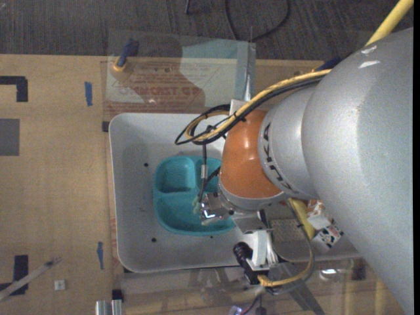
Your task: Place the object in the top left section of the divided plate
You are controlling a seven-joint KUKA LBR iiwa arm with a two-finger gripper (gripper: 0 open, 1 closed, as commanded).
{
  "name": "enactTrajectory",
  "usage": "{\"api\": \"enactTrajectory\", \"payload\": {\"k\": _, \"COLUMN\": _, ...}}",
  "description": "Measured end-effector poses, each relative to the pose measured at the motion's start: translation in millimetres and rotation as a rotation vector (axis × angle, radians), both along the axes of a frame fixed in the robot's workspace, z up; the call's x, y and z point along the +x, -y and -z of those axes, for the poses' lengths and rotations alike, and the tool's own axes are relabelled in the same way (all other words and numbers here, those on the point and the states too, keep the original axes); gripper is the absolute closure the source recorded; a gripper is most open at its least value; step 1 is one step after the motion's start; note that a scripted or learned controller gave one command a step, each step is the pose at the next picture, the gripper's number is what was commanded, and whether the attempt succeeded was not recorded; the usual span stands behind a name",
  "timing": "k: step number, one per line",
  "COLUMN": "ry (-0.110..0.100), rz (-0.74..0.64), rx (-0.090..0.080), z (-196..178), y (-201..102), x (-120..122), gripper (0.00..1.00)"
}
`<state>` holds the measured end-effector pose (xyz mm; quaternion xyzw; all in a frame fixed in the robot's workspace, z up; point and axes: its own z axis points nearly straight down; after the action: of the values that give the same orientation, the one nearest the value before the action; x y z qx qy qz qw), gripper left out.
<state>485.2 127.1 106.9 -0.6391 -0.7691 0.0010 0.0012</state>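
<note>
The table (52,176) fills the left of the frame. At centre left, a white bin (128,195) holds the teal divided plate (174,199). The plate's long axis runs roughly top to bottom in the frame; one compartment shows at its upper end. The claw (209,210) hangs over the plate's right part, under the arm's orange band (246,159). Claw state: cannot tell. The object's location cannot be determined either. Risk: release over the wrong compartment, because the wrist hides the plate's dividers.
</note>
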Motion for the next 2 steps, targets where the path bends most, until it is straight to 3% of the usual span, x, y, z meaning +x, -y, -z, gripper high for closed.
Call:
{"api": "enactTrajectory", "payload": {"k": 1, "ry": 0.022, "rz": -0.264, "rx": 0.002, "z": 10.2, "y": -75.4, "x": 33.6, "gripper": 1.00}}
{"api": "enactTrajectory", "payload": {"k": 2, "ry": 0.021, "rz": -0.263, "rx": 0.003, "z": 9.8, "y": -75.0, "x": 33.3, "gripper": 0.00}}
